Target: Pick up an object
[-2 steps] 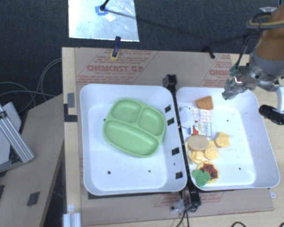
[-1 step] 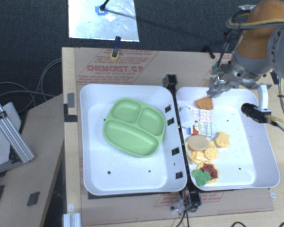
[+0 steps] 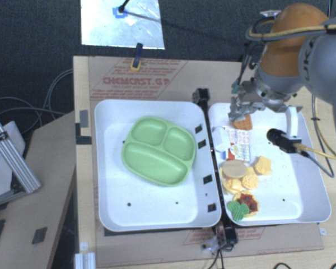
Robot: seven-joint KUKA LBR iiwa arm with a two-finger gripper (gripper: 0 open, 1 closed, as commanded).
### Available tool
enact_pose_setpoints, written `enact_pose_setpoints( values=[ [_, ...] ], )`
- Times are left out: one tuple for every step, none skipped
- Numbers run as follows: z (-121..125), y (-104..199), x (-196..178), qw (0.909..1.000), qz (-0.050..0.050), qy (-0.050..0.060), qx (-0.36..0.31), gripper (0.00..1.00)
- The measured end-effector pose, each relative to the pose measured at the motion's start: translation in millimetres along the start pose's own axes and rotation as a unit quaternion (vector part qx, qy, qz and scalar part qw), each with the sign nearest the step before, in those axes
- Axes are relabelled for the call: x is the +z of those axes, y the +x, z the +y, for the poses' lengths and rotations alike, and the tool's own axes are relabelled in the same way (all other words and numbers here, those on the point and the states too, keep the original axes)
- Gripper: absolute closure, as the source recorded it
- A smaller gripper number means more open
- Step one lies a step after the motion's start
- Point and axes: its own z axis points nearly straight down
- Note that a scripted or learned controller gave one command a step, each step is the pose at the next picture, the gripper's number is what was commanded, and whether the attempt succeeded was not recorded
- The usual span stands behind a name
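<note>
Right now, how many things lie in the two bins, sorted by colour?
Green: 2, divided plate and leafy piece
Yellow: 3, outer waffled piece, round waffled piece, and a yellow bit partly under the disc (less sure)
Tan: 1, disc
Orange: 1, chunk
Red: 1, dark-red lump
White, printed: 1, packet
Total: 9

A green divided plastic plate (image 3: 158,150) lies in the left white bin (image 3: 109,206). Small toy foods (image 3: 243,179) crowd the right white bin (image 3: 308,200).
</note>
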Motion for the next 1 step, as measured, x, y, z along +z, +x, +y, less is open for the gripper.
enact_pose_setpoints(
  values=[
    [-3.6,56.9,-11.0,1.0,0.0,-0.001,-0.001,1.0]
  ],
)
